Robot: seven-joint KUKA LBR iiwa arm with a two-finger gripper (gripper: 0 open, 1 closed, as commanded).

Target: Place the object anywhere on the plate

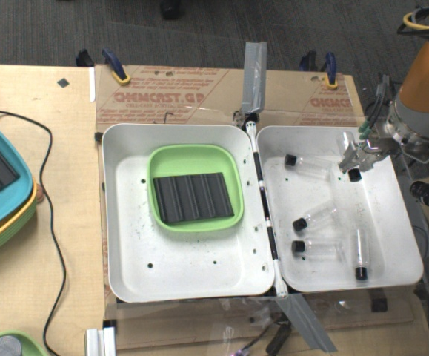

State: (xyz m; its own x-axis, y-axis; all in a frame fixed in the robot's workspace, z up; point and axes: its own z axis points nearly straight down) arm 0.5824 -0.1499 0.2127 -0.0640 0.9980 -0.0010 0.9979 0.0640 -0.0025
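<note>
A green plate (195, 163) with a dark ridged insert (193, 197) lies in the left bin (125, 221). Several clear tubes with black caps lie in the right bin (392, 221): one at the back left (307, 167), one in the middle (314, 217), one at the front left (319, 250), and one at the front right (360, 252). My gripper (353, 162) hangs over the right bin's back right part. Another tube's black cap (355, 174) sits right at its tip; whether the gripper holds that tube is not clear.
Brown cardboard (170, 95) lies behind the bins, clamped at both ends. To the left, on the wooden bench, are a stack of blue and green plates (3, 199) and a black cable (51, 221). A metal strip (254, 80) stands behind the seam between the bins.
</note>
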